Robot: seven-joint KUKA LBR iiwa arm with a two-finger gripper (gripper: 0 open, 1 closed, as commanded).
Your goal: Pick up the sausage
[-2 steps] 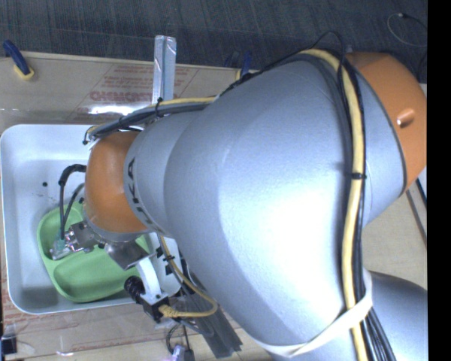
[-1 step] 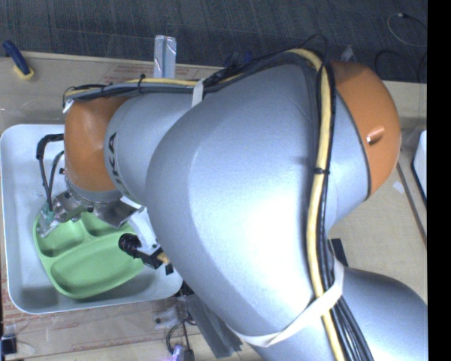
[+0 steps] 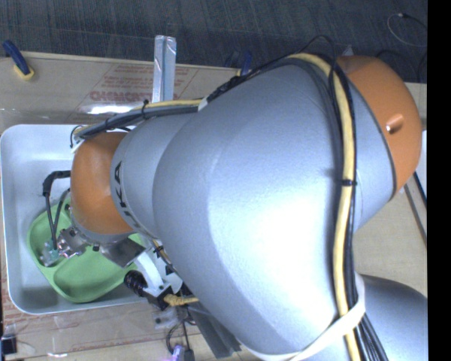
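- The arm (image 3: 286,201) reaches over the left bin (image 3: 11,201), its smooth grey shell and glossy orange wrist band (image 3: 94,190) covering most of the bin's middle and right side.
- The gripper (image 3: 60,250) sits low near the bin's front-left area, over a green object (image 3: 86,280); whether it is spread or closed I cannot tell, since cables and metal fittings hide that part.
- The green object looks like soft moulded plastic or fabric, rounded and matte, lying against the bin's front wall.
- The sausage cannot be made out; I judge it lies under the wrist or beside the green object, but nothing confirms that.
- The bin is shallow, white and smooth, with rounded corners and a slight sheen, resting on a brown cardboard sheet (image 3: 120,81).
- A yellow cable (image 3: 338,126) runs along the arm's shell, and black wires loop near the wrist.
- To do the step well, the descent should be centred over the sausage's long body, not the green object, closing across its narrow width so a rounded, likely slippery shape does not squirt free.
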